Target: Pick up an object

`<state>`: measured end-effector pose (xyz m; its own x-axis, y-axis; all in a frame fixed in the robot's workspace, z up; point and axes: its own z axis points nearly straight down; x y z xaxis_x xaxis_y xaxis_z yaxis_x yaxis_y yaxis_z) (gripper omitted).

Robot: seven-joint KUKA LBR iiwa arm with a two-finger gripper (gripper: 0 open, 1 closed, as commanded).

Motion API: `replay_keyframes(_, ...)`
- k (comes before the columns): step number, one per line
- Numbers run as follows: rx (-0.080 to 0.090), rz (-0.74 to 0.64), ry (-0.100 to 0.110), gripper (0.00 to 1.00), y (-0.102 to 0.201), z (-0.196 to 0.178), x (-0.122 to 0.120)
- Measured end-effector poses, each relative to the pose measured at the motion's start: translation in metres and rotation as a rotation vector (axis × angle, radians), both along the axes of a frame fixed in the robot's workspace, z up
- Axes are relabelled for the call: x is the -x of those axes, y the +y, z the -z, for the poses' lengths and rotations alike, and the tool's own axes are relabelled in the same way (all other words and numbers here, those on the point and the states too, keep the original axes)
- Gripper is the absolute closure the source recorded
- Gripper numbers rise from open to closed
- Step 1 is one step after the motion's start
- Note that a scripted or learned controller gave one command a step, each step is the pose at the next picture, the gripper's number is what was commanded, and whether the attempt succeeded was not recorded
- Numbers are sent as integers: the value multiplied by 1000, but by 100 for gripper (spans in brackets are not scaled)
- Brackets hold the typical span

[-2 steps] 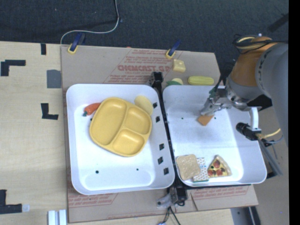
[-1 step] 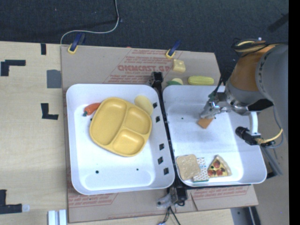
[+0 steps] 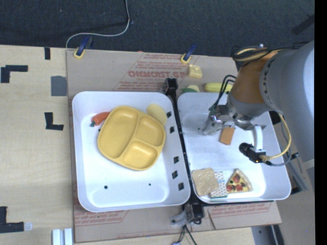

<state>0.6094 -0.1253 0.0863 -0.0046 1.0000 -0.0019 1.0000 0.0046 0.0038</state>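
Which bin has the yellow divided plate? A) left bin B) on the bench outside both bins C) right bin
A: the yellow divided plate lies in the left bin, while the right bin holds the pizza slice and the cracker.

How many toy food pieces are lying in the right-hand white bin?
3 that I can make out: a toast slice, a checkered piece beside it, and a pizza slice, all near the right bin's front edge. More may hide beneath the arm.
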Motion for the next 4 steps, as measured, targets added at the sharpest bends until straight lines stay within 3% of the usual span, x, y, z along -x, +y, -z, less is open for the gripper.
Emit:
replay_keyframes(1,-1,5,3,100,-45,-9,-12)
replay_keyframes(2,-2,4,5,0,-44,-8,-11)
replay_keyframes(3,0,4,0,0,-57,0,26)
replay_keyframes(4,1,3,0,100,-57,-10,25)
